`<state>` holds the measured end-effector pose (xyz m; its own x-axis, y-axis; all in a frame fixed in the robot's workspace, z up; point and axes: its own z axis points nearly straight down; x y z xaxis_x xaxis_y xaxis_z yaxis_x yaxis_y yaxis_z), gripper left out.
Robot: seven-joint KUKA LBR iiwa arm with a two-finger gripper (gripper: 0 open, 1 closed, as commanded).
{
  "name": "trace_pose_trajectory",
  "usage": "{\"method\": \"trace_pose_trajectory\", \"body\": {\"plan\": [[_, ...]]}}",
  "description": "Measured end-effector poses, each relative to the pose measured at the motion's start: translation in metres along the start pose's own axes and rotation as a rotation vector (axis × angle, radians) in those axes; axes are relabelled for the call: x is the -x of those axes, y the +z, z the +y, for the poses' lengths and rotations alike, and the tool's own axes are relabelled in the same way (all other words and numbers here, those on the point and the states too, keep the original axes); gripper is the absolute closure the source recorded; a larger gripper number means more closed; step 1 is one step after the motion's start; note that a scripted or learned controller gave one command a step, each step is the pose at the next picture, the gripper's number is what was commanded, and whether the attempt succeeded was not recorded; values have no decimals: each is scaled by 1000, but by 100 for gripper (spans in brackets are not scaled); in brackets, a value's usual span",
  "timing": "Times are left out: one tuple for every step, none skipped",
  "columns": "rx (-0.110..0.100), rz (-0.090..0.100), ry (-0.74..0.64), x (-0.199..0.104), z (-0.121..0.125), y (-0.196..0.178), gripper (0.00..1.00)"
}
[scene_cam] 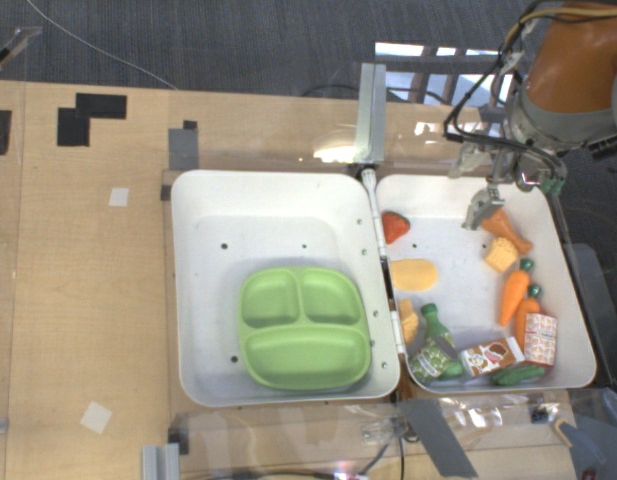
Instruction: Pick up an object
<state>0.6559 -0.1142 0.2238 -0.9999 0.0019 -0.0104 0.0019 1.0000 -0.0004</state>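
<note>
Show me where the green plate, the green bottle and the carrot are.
green plate [304,328]: camera view, middle divider.
green bottle [437,346]: camera view, its body.
carrot [512,297]: camera view, orange middle.

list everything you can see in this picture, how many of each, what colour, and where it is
bins: two, white, side by side on the bench
divided plate: one, green, left bin
tomato: one, red, right bin, upper left
yellow oval piece: one, right bin, left of centre
bottle: one, green, right bin, bottom
cartons: two, red and white, right bin, lower right
carrot: one, orange, right bin, right side
arm: one, grey with orange band, top right
gripper: one, above the right bin's upper right
</note>
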Motion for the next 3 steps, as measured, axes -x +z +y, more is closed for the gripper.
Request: {"method": "trace_pose_trajectory", "body": {"plan": [[-2, -4, 74, -55, -44, 125, 0], [-2, -4, 109, -99, -51, 133, 0], [-5, -23, 102, -93, -50, 118, 100]]}}
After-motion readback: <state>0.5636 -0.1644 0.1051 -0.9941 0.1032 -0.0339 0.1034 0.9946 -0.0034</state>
